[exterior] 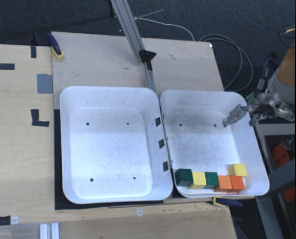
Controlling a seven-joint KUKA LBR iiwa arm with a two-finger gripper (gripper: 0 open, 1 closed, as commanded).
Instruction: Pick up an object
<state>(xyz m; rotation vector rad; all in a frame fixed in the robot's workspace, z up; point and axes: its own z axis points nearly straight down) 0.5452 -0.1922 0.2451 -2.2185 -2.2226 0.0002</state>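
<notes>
Arm (286, 81): grey body; orange band on the upper part at the frame's right edge. Pale grey, rounded wrist section below the band. Dark cables run along the wrist's left side. Gripper (236, 114): grey metal, slender, angular; fine detail too small to resolve.
</notes>
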